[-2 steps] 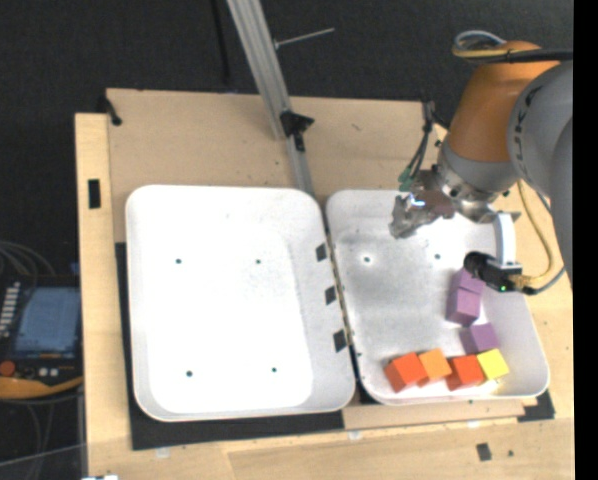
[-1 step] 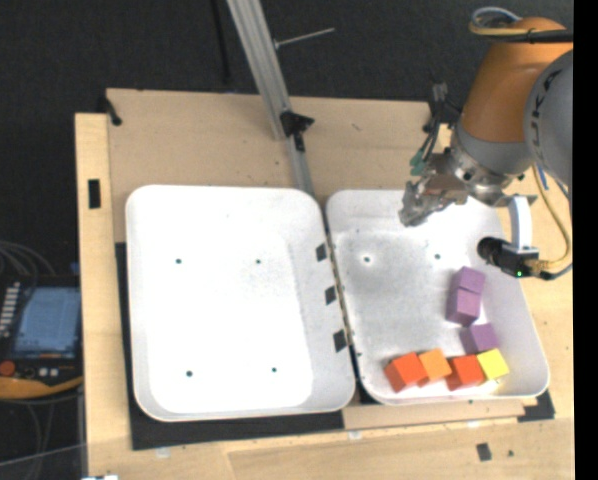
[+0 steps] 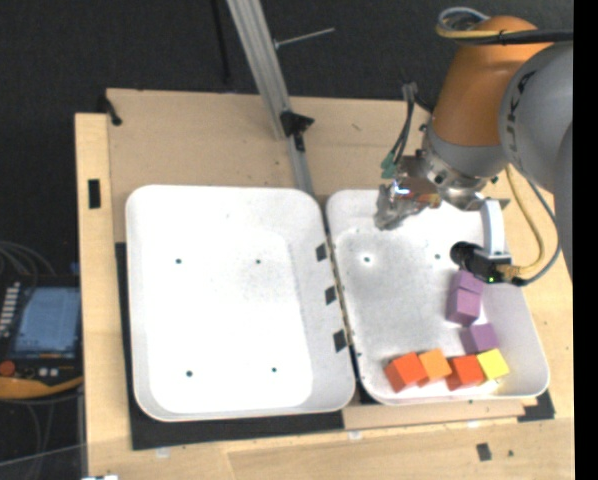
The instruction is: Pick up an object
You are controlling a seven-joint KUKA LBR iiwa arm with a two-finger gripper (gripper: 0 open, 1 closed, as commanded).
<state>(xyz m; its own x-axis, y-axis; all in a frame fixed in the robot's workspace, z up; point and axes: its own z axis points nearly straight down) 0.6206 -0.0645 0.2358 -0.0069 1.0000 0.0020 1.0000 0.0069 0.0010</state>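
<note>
Two shallow white plastic bins are set side by side on a pale wooden bench [image 3: 209,138] over dark flooring. Beside the left bin [image 3: 224,298], the right bin [image 3: 399,288] is stocked with blocks along its near and right edges: orange block [image 3: 407,370], lighter orange block [image 3: 435,364], red block [image 3: 467,370], yellow block [image 3: 493,364], two purple blocks [image 3: 467,298]. The gripper [image 3: 391,211] is seen over that bin's far left corner; its jaw state cannot be told.

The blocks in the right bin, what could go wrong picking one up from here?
The blocks crowd the right bin near corner, touching one another, so a grasp may catch two or shove neighbours. They sit against the bin wall, which could block the descent. The gripper sits at the far edge, well away from them.
</note>
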